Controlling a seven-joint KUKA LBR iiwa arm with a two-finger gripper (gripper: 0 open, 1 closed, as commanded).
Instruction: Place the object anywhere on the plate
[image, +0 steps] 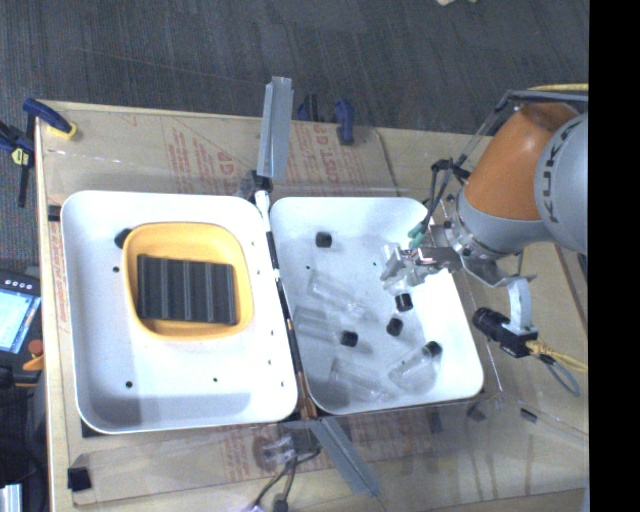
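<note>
Fingers (396, 268) blurred against the pale metal of the gripper (403, 270); cannot tell how far apart, nor whether anything between them. Hanging low over the right bin (350, 215), near its right wall, at the end of the grey arm (520, 180) with its orange band. Just below the gripper, one small clear bottle with a black cap (403, 300), lying on the bin floor, apparently apart from the metal above. More bottles of the same kind scattered in that bin: one beside it (394, 325), one toward the middle (348, 338), one near the front right corner (431, 350), one well apart toward the back left (323, 240). In the left bin (90, 300), a yellow plate (180, 232) with rounded corners, bearing a dark ribbed insert (188, 290) across its middle. No bottle touching the plate. Under both bins, a wooden bench (150, 150), with a blue clamp (47, 116) at its back left corner.
</note>
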